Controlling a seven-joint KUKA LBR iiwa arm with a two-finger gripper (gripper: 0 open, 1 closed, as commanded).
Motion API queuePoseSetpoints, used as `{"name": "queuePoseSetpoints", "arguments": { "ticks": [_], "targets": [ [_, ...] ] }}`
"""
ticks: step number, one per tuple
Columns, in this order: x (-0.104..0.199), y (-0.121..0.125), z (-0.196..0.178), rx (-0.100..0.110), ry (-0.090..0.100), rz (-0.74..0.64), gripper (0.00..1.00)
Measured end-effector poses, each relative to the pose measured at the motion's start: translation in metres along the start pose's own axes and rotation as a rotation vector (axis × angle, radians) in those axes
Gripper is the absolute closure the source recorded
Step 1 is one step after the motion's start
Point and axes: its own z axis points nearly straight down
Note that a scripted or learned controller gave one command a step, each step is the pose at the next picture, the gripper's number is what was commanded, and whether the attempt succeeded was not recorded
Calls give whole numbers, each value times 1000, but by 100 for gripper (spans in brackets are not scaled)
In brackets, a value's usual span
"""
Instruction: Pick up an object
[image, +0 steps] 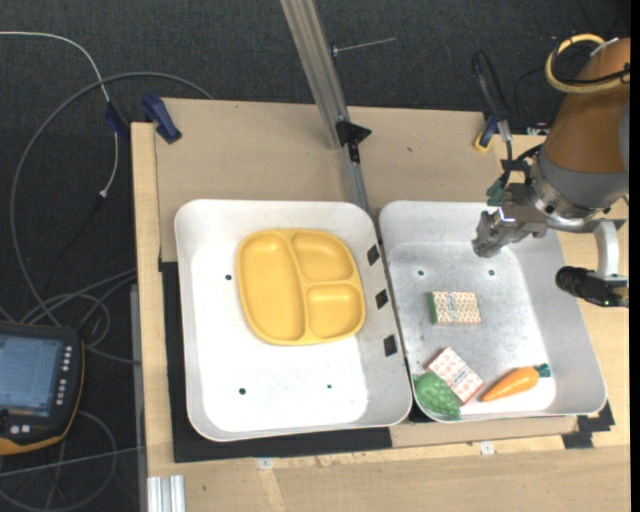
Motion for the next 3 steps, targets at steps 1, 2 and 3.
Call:
{"name": "queuePoseSetpoints", "arguments": {
  "ticks": [1, 2, 3],
  "targets": [
    [53, 7, 9, 9, 4, -5, 100],
    [115, 15, -2, 6, 5, -6, 100],
    [167, 11, 5, 11, 4, -5, 100]
  ]
}}
